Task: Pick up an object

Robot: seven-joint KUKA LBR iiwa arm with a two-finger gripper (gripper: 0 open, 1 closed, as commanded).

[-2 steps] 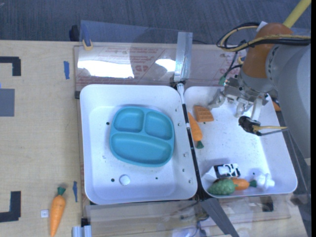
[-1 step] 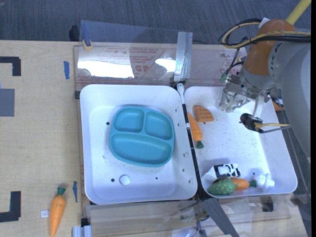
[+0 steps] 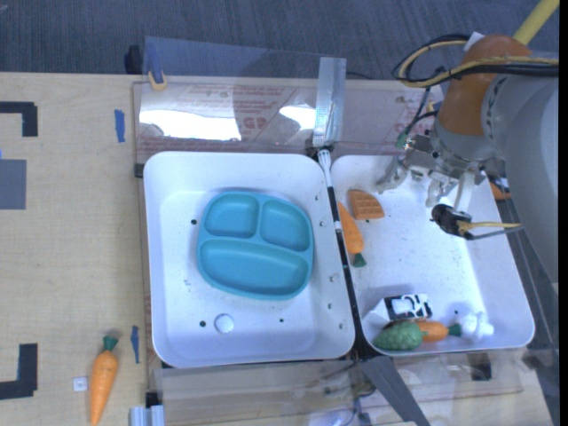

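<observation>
My gripper (image 3: 414,183) hangs over the back of the right bin (image 3: 497,273), fingers spread open with nothing between them. Just left of it lies an orange ridged cracker (image 3: 365,205), and a carrot (image 3: 351,234) rests along the bin's left wall. At the front of the same bin sit a black-and-white block (image 3: 407,307), a green leafy vegetable (image 3: 399,336), a small orange carrot (image 3: 433,330) and a white piece (image 3: 476,326).
The left bin (image 3: 169,238) holds a blue divided plate (image 3: 256,244) and a small white disc (image 3: 224,324). Another toy carrot (image 3: 104,376) lies on the wooden bench at the front left. A clear panel (image 3: 240,105) stands behind the bins.
</observation>
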